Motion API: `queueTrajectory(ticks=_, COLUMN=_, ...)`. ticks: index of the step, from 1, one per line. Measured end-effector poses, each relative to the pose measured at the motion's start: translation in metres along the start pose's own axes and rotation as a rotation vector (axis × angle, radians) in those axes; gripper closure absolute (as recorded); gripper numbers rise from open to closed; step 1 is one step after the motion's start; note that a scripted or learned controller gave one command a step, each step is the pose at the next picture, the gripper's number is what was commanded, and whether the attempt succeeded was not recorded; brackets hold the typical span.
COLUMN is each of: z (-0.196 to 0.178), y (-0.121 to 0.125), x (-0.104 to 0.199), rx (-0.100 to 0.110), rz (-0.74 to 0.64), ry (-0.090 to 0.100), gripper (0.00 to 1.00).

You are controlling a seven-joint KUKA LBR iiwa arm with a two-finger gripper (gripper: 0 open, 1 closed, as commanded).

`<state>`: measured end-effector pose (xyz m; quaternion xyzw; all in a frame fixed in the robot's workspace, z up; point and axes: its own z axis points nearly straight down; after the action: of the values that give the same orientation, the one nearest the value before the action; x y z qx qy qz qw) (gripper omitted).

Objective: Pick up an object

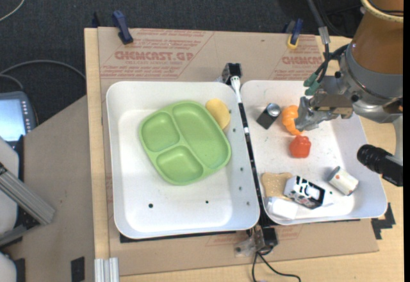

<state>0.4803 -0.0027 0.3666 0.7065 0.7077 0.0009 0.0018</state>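
White plastic walls bound both shallow bins, and the dark divider (243, 140) where they meet serves here as the landmark. Left of the divider, the left bin (128, 210) holds a green three-compartment plate (184, 141) lying flat near its middle, its long axis slanting from upper left to lower right; bare white floor runs along the near wall and the left wall. A yellow rounded object (219, 111) sits at the plate's upper right edge, just left of the divider. Right of the divider, the right bin (368, 200) is more crowded. A small black-and-silver item (269, 114) lies just right of the divider toward the far wall. Further right an orange object (291, 119) rests beside the gripper (307, 122), which hangs low over the bin with its grey body touching or overlapping the orange object's right side; whether its fingers are spread or closed cannot be told. Just nearer the camera, a small red object (300, 146) stands apart on open floor, too compact to show a clear long axis. Along the near wall lie a tan piece (275, 182), a black-and-white patterned item (307, 192) and, furthest from the divider, a small white cylinder (344, 180) tilted on its side. Open floor remains between the red object and these.
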Motion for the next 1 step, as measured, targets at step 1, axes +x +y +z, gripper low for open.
queueTrajectory(ticks=1, z=0.0317, y=-0.0018, x=0.0809, rx=0.010, rz=-0.007, ry=0.003, gripper=1.00)
